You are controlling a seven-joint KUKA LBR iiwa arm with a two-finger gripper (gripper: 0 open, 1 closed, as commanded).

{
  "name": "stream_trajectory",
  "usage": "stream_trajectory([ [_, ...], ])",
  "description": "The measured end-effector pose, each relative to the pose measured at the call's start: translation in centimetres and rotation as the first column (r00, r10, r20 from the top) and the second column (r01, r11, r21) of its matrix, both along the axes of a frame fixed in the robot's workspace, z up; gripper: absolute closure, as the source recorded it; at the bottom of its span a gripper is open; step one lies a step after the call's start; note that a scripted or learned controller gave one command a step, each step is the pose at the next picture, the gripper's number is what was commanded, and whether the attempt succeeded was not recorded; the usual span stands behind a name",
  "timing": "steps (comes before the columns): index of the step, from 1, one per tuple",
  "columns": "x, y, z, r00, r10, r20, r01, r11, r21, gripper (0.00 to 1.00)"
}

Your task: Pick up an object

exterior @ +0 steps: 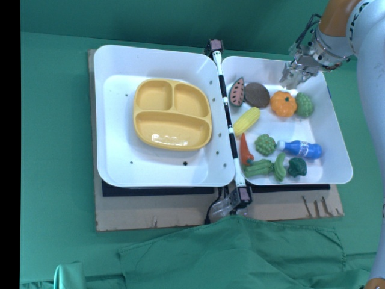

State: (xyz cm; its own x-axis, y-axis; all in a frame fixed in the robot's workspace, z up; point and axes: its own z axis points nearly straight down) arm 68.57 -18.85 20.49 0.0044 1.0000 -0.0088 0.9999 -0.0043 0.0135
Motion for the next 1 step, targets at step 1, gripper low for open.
stream_trajectory([
  [1, 0.14, -0.14, 1.38, 1.0, -0.002, 0.007, 0.002, 1.0, -0.005, 1.0],
])
